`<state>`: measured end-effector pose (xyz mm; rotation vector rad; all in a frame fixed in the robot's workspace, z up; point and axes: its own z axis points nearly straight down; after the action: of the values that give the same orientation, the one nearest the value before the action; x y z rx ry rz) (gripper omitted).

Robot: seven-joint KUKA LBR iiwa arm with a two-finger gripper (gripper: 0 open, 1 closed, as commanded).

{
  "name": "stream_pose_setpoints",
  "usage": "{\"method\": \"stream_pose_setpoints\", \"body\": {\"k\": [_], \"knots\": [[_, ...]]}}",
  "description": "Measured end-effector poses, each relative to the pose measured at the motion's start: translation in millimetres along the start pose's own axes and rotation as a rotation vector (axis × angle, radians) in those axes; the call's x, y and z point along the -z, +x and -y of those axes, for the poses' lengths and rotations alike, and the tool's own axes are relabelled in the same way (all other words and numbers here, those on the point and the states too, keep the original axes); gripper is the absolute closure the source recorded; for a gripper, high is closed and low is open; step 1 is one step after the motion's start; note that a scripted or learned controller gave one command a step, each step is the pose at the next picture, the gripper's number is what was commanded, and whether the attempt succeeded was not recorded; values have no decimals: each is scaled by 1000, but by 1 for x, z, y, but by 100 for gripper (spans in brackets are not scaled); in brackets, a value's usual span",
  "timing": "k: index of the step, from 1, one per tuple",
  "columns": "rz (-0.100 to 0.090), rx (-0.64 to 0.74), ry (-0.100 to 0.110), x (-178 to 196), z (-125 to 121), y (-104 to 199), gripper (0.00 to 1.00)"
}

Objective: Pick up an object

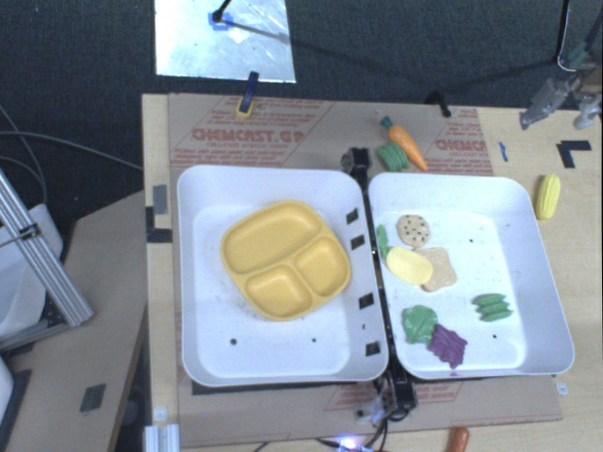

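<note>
The right bin (532, 252) holds a round cookie (413, 227), a yellow oval piece (407, 265) lying against a tan slice (441, 270), a green pod (490, 305), a green leafy piece (419, 322) and a purple bunch (448, 345). In the left bin (203, 252) lies a yellow divided plate (285, 257). My gripper (563, 100) hangs at the far upper right, beyond the right bin's back corner and well apart from every object. Nothing shows in it.
A toy carrot (408, 145) and a green piece (392, 157) lie on the bench behind the bins. A yellow corn cob (547, 196) rests just outside the right bin's right wall. A small green strip (382, 241) sits by the divider.
</note>
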<state>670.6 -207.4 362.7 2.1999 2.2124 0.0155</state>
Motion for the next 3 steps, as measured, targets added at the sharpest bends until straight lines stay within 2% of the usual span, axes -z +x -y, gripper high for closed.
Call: {"method": "stream_pose_setpoints", "body": {"k": [1,2,3], "knots": [[-15,-3,34,-287,12,6,0],[-13,4,25,-264,67,100,0],[-8,2,4,-41,121,134,0]]}}
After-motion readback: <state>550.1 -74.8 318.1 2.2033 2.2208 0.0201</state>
